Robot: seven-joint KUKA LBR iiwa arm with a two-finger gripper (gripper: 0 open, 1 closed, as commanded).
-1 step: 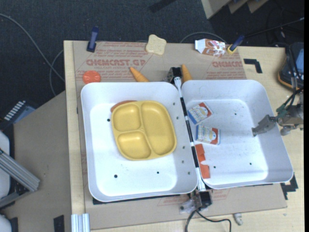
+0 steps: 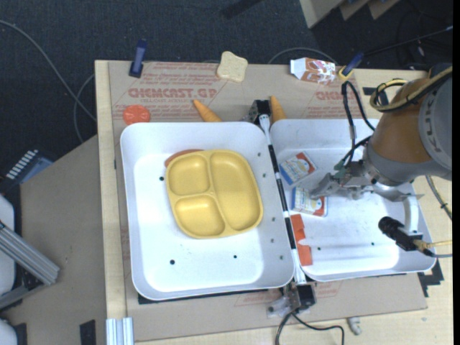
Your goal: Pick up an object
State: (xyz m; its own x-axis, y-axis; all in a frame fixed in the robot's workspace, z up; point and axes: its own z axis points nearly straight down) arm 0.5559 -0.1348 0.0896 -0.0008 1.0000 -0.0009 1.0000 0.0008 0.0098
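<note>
You have the arm reaching in from 3 o'clock over the right bin, and the gripper sits low in that bin's left half. From this slant you cannot tell whether the jaws are open or closed. Just beside the gripper's tip, at its 7 o'clock, lies the lower packet, a flat white sachet with blue and red print. It rests on the bin floor at about 9 o'clock, close to the left wall. Its long axis runs roughly from 9 to 3 o'clock, with the right end dipping a little toward 4. You cannot tell whether the tip touches it. At the packet's 11 o'clock, near but apart, lies the upper packet, also flat, white with blue and red, and askew to the bin walls. An orange-red tab sits on the seam between the bins, at 7 o'clock of the lower packet. In the left bin a yellow divided plate lies near the middle. On the counter beyond the bins, toward 12 o'clock, you can see a blue clip, a slice of toy bread, a white-and-red carton and an orange carrot piece.
</note>
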